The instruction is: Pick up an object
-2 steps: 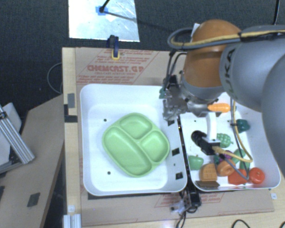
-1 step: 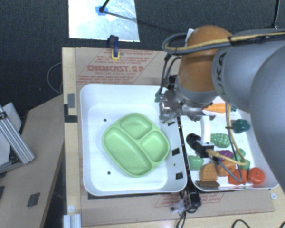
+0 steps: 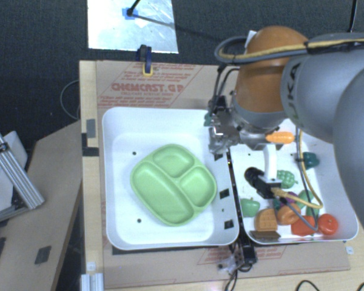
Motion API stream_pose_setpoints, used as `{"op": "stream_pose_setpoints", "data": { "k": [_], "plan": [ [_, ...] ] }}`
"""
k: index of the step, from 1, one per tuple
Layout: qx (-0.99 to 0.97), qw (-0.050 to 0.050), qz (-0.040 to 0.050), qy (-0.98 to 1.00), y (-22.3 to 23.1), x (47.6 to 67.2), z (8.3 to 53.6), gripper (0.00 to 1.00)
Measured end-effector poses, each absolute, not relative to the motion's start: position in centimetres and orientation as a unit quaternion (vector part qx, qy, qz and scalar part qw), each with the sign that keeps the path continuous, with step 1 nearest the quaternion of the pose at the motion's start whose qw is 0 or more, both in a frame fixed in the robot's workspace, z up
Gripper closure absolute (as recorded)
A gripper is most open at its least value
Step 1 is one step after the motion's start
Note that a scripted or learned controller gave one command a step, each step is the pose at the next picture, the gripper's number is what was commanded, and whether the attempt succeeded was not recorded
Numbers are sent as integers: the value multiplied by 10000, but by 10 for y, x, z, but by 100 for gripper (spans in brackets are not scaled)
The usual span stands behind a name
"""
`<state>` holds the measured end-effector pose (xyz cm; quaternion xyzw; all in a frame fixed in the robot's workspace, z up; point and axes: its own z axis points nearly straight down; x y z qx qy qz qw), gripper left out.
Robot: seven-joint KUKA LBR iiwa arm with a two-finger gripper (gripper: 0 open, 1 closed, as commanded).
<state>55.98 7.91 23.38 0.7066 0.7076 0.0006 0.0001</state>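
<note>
A pale green plate (image 3: 173, 183) with three compartments lies flat, right way up, in the middle of the left bin (image 3: 118, 162), its long compartment toward 7 o'clock.

Small toy foods lie in the right bin (image 3: 347, 226):
- An orange carrot-like piece (image 3: 280, 137) lies at 11 o'clock.
- A teal piece (image 3: 309, 160) lies at 1 o'clock.
- A knobbly green piece (image 3: 285, 177) lies near the middle.
- A smooth green piece (image 3: 249, 207) sits at 8 o'clock.
- A tan piece (image 3: 266, 221) sits at 7 o'clock, just beside an orange-brown piece (image 3: 286, 214) at 6 o'clock.
- A red piece (image 3: 302, 226) and a round red piece (image 3: 328, 224) lie at 5 o'clock.
</note>
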Motion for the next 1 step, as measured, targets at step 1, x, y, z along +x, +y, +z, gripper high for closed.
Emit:
{"op": "stream_pose_setpoints", "data": {
  "k": [1],
  "plan": [
    [7058,2,8,7084,81,562,234,100]
  ]
}}
